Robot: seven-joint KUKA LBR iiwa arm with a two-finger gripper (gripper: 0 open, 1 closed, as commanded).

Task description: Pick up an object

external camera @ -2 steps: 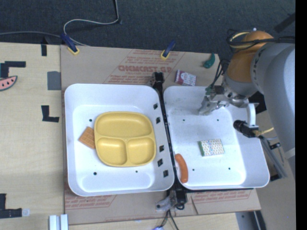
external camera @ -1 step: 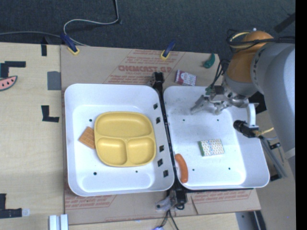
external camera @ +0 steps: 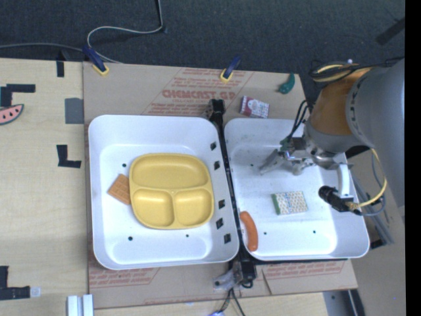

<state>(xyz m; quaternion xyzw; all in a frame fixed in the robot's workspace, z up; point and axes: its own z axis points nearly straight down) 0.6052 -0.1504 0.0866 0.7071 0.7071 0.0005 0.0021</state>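
My gripper (external camera: pixel 271 163) hangs low over the upper middle of the right bin (external camera: pixel 342 242), pointing left, with nothing seen in it. A small green-and-white patterned pad (external camera: pixel 289 203) lies flat on the bin floor just below and right of the gripper, apart from it. An orange-red sausage-shaped piece (external camera: pixel 248 230) rests against the right bin's left wall near the front. In the left bin (external camera: pixel 105 242) sits a yellow divided plate (external camera: pixel 172 191), with an orange cracker-like piece (external camera: pixel 120 189) tucked partly under its left edge.
The arm's grey body and orange band (external camera: pixel 335 107) cover the right bin's far right corner. A small red-and-white packet (external camera: pixel 254 106) and a teal bit (external camera: pixel 287 83) lie on the cardboard behind the bins. Cables (external camera: pixel 125 31) trail at the back.
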